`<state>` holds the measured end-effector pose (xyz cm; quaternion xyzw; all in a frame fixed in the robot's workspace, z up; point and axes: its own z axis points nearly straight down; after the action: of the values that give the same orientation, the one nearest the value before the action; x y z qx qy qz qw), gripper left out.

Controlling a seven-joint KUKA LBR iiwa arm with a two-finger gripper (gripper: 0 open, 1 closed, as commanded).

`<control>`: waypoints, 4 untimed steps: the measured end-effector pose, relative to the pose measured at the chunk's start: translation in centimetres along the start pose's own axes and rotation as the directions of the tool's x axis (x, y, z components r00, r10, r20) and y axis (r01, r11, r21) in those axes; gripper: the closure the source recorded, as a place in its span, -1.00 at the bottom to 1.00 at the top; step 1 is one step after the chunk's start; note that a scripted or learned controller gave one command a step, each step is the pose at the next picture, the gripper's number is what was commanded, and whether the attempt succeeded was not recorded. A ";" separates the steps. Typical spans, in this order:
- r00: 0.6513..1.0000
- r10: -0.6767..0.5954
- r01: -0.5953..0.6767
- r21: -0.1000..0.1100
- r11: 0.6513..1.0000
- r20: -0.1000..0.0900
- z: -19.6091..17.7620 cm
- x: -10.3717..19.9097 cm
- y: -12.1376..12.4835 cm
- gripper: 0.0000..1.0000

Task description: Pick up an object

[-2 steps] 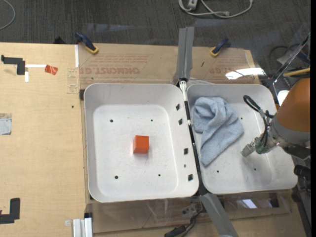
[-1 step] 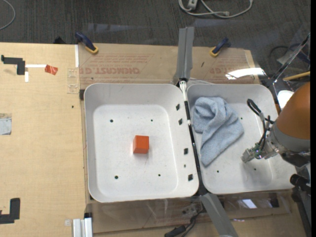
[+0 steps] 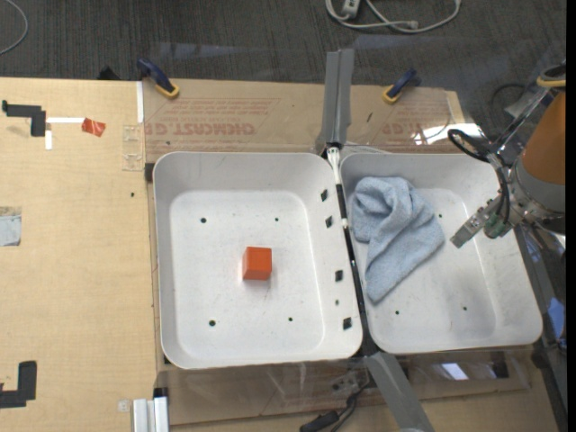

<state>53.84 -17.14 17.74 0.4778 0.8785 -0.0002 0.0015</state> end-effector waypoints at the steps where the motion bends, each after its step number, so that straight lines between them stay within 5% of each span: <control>1: 0.939 -0.344 0.344 -0.001 0.939 -0.001 -1.7 -0.5 -2.9 1.00; 2: 0.995 -0.104 0.104 0.001 0.995 -0.004 6.8 0.5 -6.3 1.00; 3: 0.899 -0.438 0.438 -0.001 0.899 0.001 -1.5 2.0 -5.7 1.00; 4: 0.751 -0.660 0.660 -0.002 0.751 0.000 -0.8 -0.2 -4.2 1.00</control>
<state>50.42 -19.57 18.58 0.1374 0.9905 0.0002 0.0016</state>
